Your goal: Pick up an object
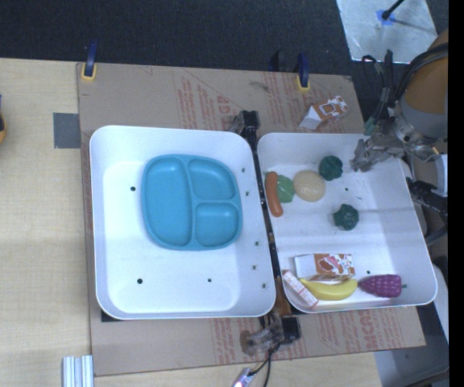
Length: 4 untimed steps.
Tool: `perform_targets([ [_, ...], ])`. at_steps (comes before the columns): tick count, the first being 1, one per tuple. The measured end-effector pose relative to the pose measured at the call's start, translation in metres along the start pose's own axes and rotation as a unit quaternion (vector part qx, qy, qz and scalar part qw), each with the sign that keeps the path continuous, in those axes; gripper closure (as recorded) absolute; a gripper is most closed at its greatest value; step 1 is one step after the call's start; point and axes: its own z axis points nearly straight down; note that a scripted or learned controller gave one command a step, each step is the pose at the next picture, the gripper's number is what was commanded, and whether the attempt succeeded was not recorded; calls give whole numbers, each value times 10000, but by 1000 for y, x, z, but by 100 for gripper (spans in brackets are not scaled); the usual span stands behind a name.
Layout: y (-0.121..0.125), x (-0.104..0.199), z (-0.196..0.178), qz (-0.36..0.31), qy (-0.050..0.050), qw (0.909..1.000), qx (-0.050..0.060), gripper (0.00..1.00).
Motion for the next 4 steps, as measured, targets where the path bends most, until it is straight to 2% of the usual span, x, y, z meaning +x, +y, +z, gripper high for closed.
perform_targets([
  [1,-36,19,10,-3,2,10000,16,0],
  [2,0,34,-10,-8,7,10000,3,0],
  [3,0,10,9,1,5,10000,11,0],
  [4,0,0,-5,2,3,10000,4,0],
])
